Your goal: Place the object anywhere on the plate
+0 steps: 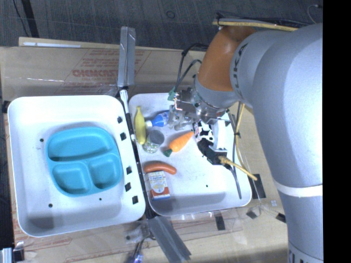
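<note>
- End effector point(184, 114) low over the far part of the right bin point(189, 200), hanging from the grey arm point(285, 92) with its orange band point(219, 59).
- Open or closed: cannot tell, tip lost among metal parts and cables.
- Nothing seen gripped there.
- Just beside the tip, toward the near side: a toy carrot point(178, 142), orange with a green end, lying tilted on the bin floor.
- Left of the tip: a small blue item point(160, 118), too blurred to name.
- Further left, against the bin's left wall: a yellow banana point(140, 126), lying lengthwise along the wall.
- Between banana and carrot: a small grey round piece point(154, 137), unclear.
- Nearer the camera: a red-orange sausage point(160, 168), lying crosswise.
- Touching or just below the sausage: a small carton point(158, 184), orange and white, near the front left corner.
- Right of the carrot: a black-and-white patterned toy point(205, 131), partly under the arm.
- Left bin point(22, 163) alongside, holding a blue divided plate point(84, 159) with three compartments, well apart from all the items.
- Both bins on a brown cardboard-covered surface point(60, 64).
</note>
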You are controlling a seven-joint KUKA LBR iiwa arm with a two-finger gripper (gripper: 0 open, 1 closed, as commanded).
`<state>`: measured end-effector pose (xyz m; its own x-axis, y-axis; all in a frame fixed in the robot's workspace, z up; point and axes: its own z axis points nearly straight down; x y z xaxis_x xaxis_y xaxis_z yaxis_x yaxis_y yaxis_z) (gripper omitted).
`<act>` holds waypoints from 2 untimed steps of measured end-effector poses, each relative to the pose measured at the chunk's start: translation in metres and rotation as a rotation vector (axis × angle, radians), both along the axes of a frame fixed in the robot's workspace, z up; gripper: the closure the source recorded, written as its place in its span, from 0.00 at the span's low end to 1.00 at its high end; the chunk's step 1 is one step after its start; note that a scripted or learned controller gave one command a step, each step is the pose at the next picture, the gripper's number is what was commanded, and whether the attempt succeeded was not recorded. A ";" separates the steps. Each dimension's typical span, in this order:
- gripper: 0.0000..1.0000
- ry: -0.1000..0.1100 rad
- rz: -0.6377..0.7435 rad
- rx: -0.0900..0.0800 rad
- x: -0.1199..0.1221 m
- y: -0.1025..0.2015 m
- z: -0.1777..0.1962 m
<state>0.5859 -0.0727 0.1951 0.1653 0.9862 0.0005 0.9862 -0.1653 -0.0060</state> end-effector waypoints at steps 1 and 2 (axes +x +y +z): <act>1.00 -0.004 -0.261 -0.002 -0.011 -0.114 0.005; 1.00 -0.001 -0.288 -0.001 0.039 -0.115 -0.012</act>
<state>0.6252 -0.1879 0.1830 0.4385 0.8987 -0.0004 0.8987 -0.4385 -0.0051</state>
